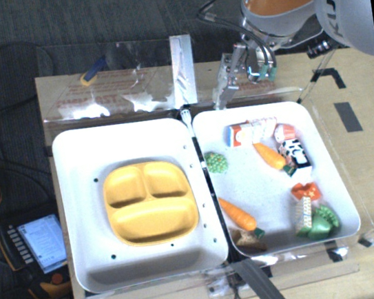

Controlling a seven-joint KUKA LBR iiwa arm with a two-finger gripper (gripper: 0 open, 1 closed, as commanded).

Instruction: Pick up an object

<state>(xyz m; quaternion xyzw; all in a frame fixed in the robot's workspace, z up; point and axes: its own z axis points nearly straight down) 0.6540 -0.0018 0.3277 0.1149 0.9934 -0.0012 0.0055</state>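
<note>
My gripper [232, 79] hangs above the far rim of the right bin [328, 159], fingers apart with nothing between them. Below it in that bin lie a red and white carton [242, 133], an orange carrot [269, 155], a black and white toy [293, 152] and a green ball [217, 163]. Nearer the front are a second carrot [238, 215], a brown piece [245, 237], a red and white block [304, 204] and a green toy [320, 223].
The left bin [93, 264] holds a yellow divided tray [150, 201]. A clear plastic sheet [122, 85] and a blue item [94, 70] lie on the bench behind the bins. A tablet and cables sit off the bench at left.
</note>
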